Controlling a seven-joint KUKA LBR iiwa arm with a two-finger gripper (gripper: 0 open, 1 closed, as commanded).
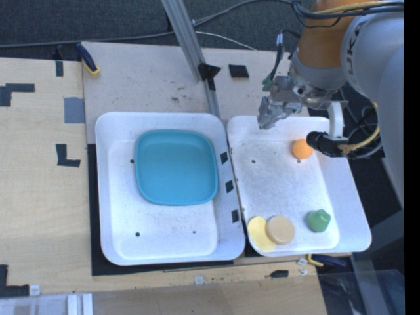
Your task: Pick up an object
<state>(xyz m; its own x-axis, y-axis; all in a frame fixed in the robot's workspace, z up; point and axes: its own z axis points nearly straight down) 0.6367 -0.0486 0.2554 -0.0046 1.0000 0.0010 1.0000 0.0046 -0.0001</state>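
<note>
Here the grey arm with its orange band (331, 5) reaches in from the right, and its end effector (268, 118) hangs over the far left corner of the right-hand shallow white bin (341, 195). Whether the end effector is apart or together cannot be told from this slanted view; nothing is seen clamped in it.

Four small things lie in that right bin. A small orange ball (302, 149) sits near the far right side, just beside a black fitting on the arm and apart from the end effector. A flat yellow disc (258, 233) lies at the near left corner, with a round tan disc (281, 230) touching it and partly overlapping it on the right. A green rounded object (318, 220) rests near the right wall, a little apart from the tan disc.

The left-hand shallow white bin (118, 195) holds a light blue square plastic plate with rounded corners (176, 167), lying flat towards the bin's far side.

Both bins sit side by side, touching, on the pale speckled worktop (138, 77). A slanted grey metal bar (187, 35) crosses above the worktop, ending near the gap between the bins.
</note>
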